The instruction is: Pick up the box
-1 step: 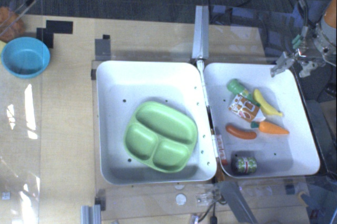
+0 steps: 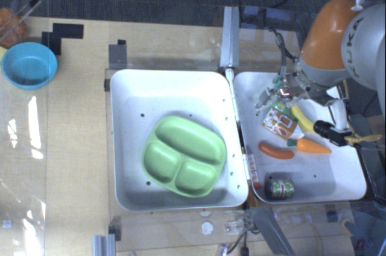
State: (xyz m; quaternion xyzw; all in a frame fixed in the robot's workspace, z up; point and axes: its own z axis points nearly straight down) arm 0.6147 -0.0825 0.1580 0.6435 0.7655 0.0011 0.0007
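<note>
Your arm [image 2: 357, 38] reaches in from the right, its orange band [image 2: 329, 32] high at the far right corner of the right bin [image 2: 341, 179], and the wrist bends down and leftward into that bin. Your gripper [image 2: 278, 94] sits low over the bin's far left part, close to the divider between the two bins. Whether it is open or closed, you cannot tell from up here; the metal at the tip is a tangle at this angle. Now the box [image 2: 279, 122]: it is a small carton with red, white and green print, lying tilted on the floor of the right bin, just in front of the gripper on the near side. It is very near the tip, but you cannot tell if the two touch. A yellow banana [image 2: 302, 118] lies right beside the box on its right. An orange carrot [image 2: 315, 146] is a little nearer to the front, and a reddish sausage [image 2: 276, 151] lies just in front of the box. A can [image 2: 279, 188] rests on its side at the bin's front left. Over in the left bin [image 2: 132, 98] you have a green divided plate [image 2: 184, 155], and a blue bowl [image 2: 29, 65] stands on the bench [image 2: 72, 158] far to the left.
</note>
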